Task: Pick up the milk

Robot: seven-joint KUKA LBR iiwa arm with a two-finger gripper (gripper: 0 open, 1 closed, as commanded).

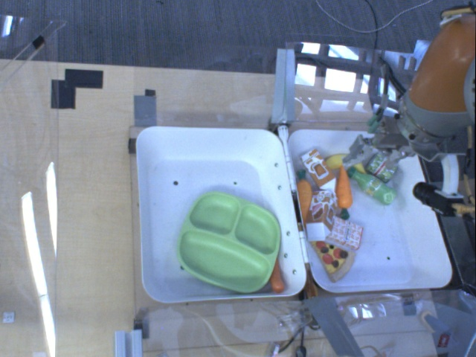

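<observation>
The gripper (pixel 383 153) hangs over the far part of the right bin (pixel 416 262), near its back rim, with its fingers apart, straddling a small carton-like item with a green and white label (pixel 381 166); contact cannot be told. Just beside it toward the near side lies a green bottle (pixel 375 187).

The milk cannot be named with certainty; the likeliest candidates are the small printed cartons (pixel 318 168) clustered along the right bin's left wall, next to the divider between the two bins. That strip is crowded: two carrots (pixel 343 187), a yellow piece (pixel 335 161), a pink patterned packet (pixel 346 234) and a pizza slice (pixel 332 257) near the front-left corner lie touching or just beside one another.

The right half of the right bin, toward its right rim and front-right corner, is bare white floor.

In the left bin (pixel 171 162) a green divided plate (pixel 230 242) sits tilted toward the front-right corner, with an orange carrot (pixel 277 280) wedged against the front rim. The back of that bin is open.
</observation>
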